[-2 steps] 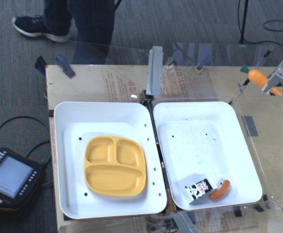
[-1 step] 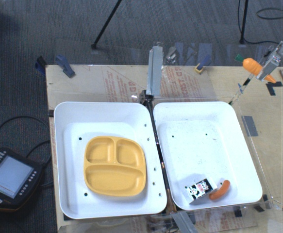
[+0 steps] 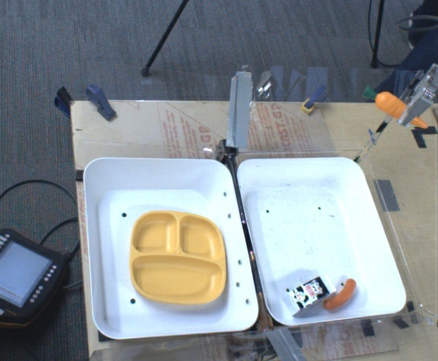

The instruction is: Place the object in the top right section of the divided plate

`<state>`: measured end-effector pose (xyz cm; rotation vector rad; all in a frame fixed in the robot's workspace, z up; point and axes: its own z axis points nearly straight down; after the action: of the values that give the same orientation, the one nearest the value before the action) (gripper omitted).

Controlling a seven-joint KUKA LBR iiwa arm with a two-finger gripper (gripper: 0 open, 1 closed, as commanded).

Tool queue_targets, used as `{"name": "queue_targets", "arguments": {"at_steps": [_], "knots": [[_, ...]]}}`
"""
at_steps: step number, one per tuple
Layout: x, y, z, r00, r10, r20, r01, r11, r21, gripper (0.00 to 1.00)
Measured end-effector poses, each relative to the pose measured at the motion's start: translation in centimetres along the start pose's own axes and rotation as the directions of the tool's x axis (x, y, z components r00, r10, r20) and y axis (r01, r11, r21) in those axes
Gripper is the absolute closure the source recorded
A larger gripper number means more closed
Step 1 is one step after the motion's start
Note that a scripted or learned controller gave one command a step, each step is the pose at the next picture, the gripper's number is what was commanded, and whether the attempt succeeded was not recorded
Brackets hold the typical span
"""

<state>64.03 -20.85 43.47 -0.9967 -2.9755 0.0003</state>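
Note:
A yellow divided plate (image 3: 178,257) lies in the left white bin (image 3: 98,201), with two small sections on its far side and one wide section nearest me. An orange sausage-shaped object (image 3: 340,295) rests in the near right corner of the right bin (image 3: 354,194), next to a small black-and-white patterned box (image 3: 307,294). The arm's orange band (image 3: 392,103) hangs high at the top right, beyond the right bin's far corner. The gripper (image 3: 370,140) shows as a thin shape below the band, far from the objects and the plate.
A grey upright post (image 3: 240,115) stands behind the seam between the bins. Blue clamps (image 3: 100,101) hold the bench's far edge. A teach pendant (image 3: 12,277) lies on the floor at the left. A tripod leg (image 3: 170,28) crosses the carpet behind.

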Motion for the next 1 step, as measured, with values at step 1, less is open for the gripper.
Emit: {"name": "queue_targets", "arguments": {"at_steps": [1], "knots": [[0.02,-0.09,0.01,0.998,-0.068,-0.001,0.068,0.998,0.000,1.00]]}}
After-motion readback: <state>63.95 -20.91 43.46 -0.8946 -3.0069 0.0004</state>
